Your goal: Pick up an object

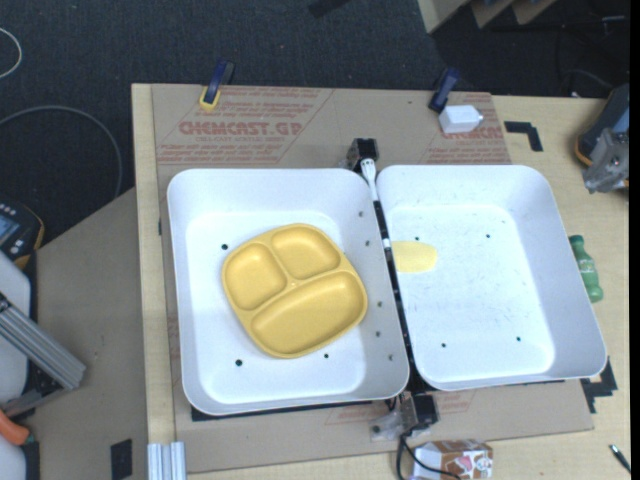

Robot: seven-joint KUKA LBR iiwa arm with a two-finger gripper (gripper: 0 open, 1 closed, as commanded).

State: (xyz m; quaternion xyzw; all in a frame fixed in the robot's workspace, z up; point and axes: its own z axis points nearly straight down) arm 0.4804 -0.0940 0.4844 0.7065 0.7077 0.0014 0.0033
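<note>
The yellow divided plate (293,289) lies flat in the left bin (190,268), a little left of that bin's middle. It has two small compartments on its far side and one long compartment on its near side. A small pale yellow piece (414,257) lies in the right bin (530,308), just beside that bin's left wall and about halfway between its far and near rims.

The gripper (605,146) is well apart from both yellow things. It sits at the far right of the scene, outside the right bin and beyond its far right corner, over the bench's cardboard sheet (300,128). The plate is a full bin's width further left of it than the small piece. What shows of the arm's end is a blurred grey and blue mass with a patch of orange at its left, cut off by the right edge. Whether the gripper is open or closed cannot be told, and nothing can be made out in its grasp.

A green object (586,267) lies just outside the right bin's right rim. A white block (460,119) sits on the cardboard beyond the right bin's far rim.
</note>
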